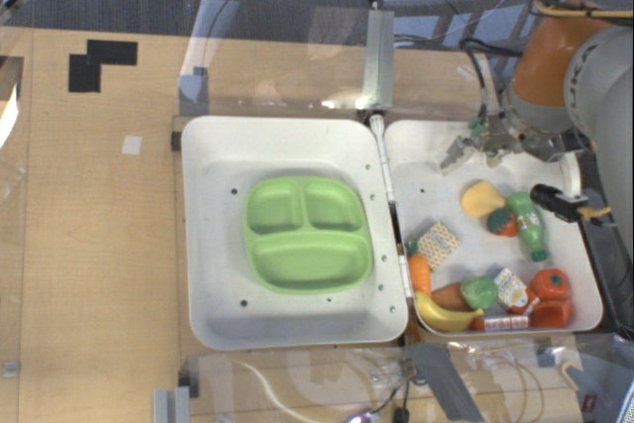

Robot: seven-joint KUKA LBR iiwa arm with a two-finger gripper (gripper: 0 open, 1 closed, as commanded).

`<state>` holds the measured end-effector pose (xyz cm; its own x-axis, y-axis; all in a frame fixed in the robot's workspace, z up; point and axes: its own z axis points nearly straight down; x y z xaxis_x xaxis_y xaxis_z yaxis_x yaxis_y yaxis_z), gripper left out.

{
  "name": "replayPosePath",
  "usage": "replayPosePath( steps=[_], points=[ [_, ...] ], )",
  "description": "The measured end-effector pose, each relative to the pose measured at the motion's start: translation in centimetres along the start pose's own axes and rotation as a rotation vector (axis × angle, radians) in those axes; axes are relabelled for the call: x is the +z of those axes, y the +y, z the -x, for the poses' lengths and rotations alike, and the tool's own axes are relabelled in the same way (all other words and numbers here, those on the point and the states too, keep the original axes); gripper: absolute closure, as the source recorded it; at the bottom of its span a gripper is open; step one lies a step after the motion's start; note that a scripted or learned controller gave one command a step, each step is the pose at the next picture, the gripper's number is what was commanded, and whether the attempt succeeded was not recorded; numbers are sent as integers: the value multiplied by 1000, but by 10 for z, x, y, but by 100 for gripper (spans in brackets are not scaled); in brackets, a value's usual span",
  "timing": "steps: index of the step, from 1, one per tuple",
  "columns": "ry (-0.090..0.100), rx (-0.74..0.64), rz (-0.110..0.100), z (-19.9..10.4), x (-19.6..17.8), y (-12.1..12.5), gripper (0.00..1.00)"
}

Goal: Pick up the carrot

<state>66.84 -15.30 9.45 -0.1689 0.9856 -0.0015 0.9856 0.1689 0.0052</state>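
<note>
My gripper (474,146) hangs over the far part of the right bin (426,163), close to its far edge and a little toward its right side. The fingers (454,157) are spread apart and there is nothing between them; bare white bin floor shows under them. My grey arm with its orange band comes in over the bin's far right corner.

The carrot (420,273) lies against the left wall of the right bin, toward the near end, well apart from my gripper. It is orange with a bit of green at its far tip, and it lies roughly along that wall. Just beyond it, on its right, sits a small patterned packet (438,243). At its near end is the banana (443,316), curving along the near left corner of the bin.

Further right along the near edge I see a green piece (479,292), a small carton (511,286), and a red tomato-like piece (549,284) in the near right corner. Toward the middle of the bin is a yellow lemon-like piece (480,199), and beside it on the right a green bottle (527,226) lying down.

The left bin (218,163) bears a green divided plate (307,235) around its middle
</note>
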Motion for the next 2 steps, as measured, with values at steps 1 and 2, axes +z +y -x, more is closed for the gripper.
replayPosePath(
  steps=[1,2],
  points=[
    [-1,30,4,0,6,-74,0],
    [-4,25,17,-1,-8,-68,100]
  ],
)
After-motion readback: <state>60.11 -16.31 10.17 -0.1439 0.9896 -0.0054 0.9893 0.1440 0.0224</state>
